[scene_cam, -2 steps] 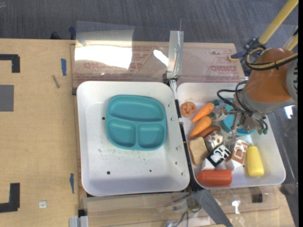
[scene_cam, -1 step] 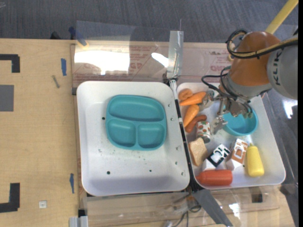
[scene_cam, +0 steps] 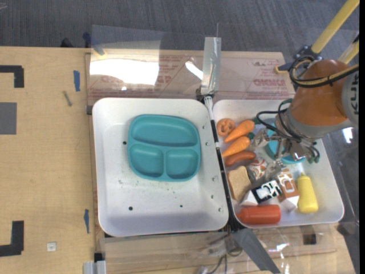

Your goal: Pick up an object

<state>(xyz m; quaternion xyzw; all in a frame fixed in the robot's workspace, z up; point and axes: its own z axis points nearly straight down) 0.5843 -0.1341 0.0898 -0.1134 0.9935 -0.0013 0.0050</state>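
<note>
Two white bins [scene_cam: 108, 153] on tan bench [scene_cam: 40, 170]

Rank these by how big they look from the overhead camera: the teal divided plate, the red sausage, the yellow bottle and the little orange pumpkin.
1. Teal plastic divided plate, by far the largest.
2. Red toy sausage and yellow plastic squeeze bottle: too alike to rank.
3. Small orange toy pumpkin, smallest.

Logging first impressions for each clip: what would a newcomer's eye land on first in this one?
Probably the teal divided plate, alone in the middle of the left bin. Next, the crowded right bin: two carrots by its left wall, a yellow bottle at its right and a red sausage-like piece along the near edge. The arm's orange band looms over that bin, its claw down among the toys.
</note>
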